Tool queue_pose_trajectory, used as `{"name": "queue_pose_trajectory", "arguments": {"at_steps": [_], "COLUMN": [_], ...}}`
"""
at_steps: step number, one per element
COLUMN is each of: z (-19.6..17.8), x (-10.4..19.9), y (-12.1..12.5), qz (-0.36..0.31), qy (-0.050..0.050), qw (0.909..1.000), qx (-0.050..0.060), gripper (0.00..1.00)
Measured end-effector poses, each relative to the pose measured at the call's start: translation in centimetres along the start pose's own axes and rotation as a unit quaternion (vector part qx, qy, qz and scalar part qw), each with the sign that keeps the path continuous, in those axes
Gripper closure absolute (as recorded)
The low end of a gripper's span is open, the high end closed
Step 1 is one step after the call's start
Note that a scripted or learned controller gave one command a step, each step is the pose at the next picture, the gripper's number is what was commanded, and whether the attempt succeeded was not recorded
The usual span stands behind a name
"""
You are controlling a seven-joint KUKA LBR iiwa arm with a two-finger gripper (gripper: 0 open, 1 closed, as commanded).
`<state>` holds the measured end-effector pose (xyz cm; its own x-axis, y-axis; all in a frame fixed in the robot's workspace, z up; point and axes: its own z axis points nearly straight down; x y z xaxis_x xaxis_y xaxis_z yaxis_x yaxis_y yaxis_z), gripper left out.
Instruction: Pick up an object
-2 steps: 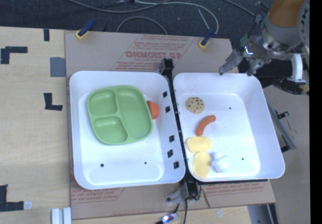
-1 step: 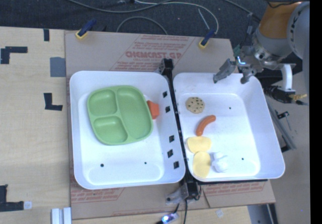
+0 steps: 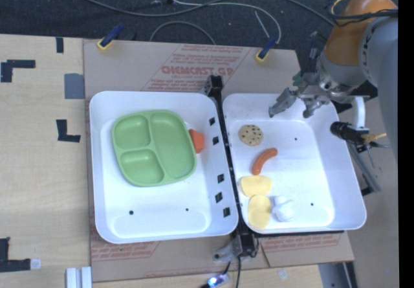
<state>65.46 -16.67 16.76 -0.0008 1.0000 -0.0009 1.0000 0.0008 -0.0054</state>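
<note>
Grey pincer (image 3: 294, 107) spread open, gripping nothing, over far edge of right bin (image 3: 326, 151); approach step; cookie (image 3: 250, 134) just below-left, sausage (image 3: 264, 160) further below; next: descend, centre on one, close.

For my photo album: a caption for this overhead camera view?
Robot pincer open above the right bin holding cookie and sausage.

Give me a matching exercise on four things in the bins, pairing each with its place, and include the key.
Things:
1. green plate
2. cookie
3. sausage
4. gripper

Places:
A. over the right bin's far edge
B. right bin, between the cookie and the yellow pieces
C. left bin
D. right bin, nearest the gripper

Pairs: 1-C, 2-D, 3-B, 4-A
</note>
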Motion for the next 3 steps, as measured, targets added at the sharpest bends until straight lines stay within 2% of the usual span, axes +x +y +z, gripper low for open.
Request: {"name": "queue_pose_trajectory", "arguments": {"at_steps": [1,2,3], "z": [4.5,3.2,-2.4], "x": [0.6,0.6,1.6], "y": [0.1,0.2,-0.1], "qz": [-0.001,-0.001,-0.001], "qy": [0.000,0.000,0.000], "qw": [1.0000,1.0000,1.0000], "qx": [0.000,-0.002,-0.005], "gripper": [0.00,1.00,1.00]}}
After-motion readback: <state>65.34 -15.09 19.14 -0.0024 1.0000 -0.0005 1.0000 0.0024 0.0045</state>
